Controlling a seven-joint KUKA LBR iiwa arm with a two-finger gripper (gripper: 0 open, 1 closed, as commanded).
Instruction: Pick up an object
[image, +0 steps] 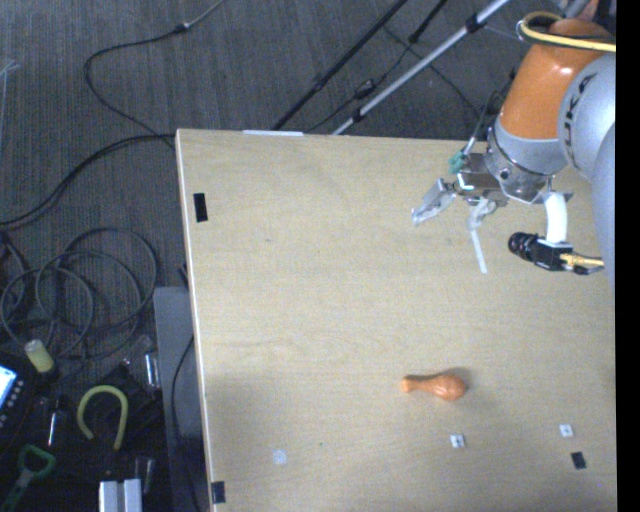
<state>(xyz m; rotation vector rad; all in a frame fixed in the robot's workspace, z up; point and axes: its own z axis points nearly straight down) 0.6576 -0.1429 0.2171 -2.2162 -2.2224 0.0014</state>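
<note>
From above, the camera looks down on a pale tan wooden board (330, 300) that serves as the working surface. Lying on its side toward the near edge of that board, somewhat right of the middle, is a small orange pear-shaped object of soft-looking plastic (437, 386), its narrow neck pointing left and its fat end right. It rests free, touching nothing else, so a grasp from above looks open on every side.

The grey arm with its orange band (545, 85) comes in from the board's right edge, and its two-finger gripper (455, 225) hangs over the far right part of the board, well apart from the orange object. The fingers are spread wide, one thin metal finger (432, 206) angled left and the other (479, 245) pointing down toward the near edge, with nothing between them. Splayed like that, I would judge the gripper is readied for a descent rather than carrying anything. To reach the object it would need to travel toward the near edge and lower onto the body.

A few small dark and pale marker tags (457, 440) sit near the board's near right corner. Off the board's left edge, black cables (80, 290) and a yellow-green hook-shaped tool (102, 410) lie on the carpet.
</note>
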